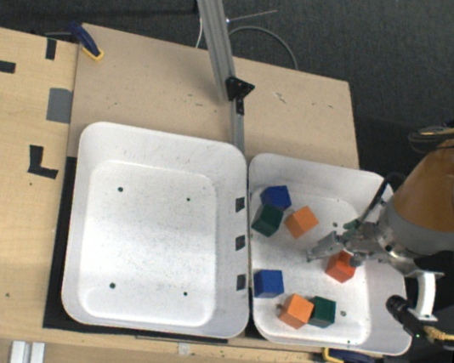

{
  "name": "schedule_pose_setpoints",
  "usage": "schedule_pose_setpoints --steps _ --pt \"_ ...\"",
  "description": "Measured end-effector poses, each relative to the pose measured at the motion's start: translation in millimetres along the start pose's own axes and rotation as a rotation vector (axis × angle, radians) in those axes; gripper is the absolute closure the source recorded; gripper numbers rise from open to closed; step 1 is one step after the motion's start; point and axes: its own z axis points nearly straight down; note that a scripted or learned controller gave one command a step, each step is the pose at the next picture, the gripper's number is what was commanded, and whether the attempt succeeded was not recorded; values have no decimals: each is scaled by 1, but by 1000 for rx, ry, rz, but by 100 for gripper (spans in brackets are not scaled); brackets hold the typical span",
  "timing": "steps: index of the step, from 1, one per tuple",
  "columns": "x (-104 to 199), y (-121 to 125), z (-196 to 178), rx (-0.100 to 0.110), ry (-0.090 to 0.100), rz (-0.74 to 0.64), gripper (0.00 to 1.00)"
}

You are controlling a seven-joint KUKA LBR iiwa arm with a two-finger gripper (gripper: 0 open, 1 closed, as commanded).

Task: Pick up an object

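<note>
While the arm [430, 206] reaches in from the right of the frame, its gripper [337, 253] sits low in the right bin [331, 175], against a red block [340, 267] right of centre; whether the block is gripped cannot be told. Blue [276, 197], green [268, 219] and orange [301, 222] blocks cluster upper left of it, while another blue [269, 282], orange [298, 310] and green [323, 311] lie toward the bin's lower edge.

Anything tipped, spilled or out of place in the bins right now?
Nothing stands out. All seven blocks lie inside the right bin, none over the rim. The claw is down beside the red block.
</note>
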Motion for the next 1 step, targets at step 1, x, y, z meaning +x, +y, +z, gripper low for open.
schedule_pose_setpoints --steps 1 --pt "-3 6 26 -26 -11 0 0"
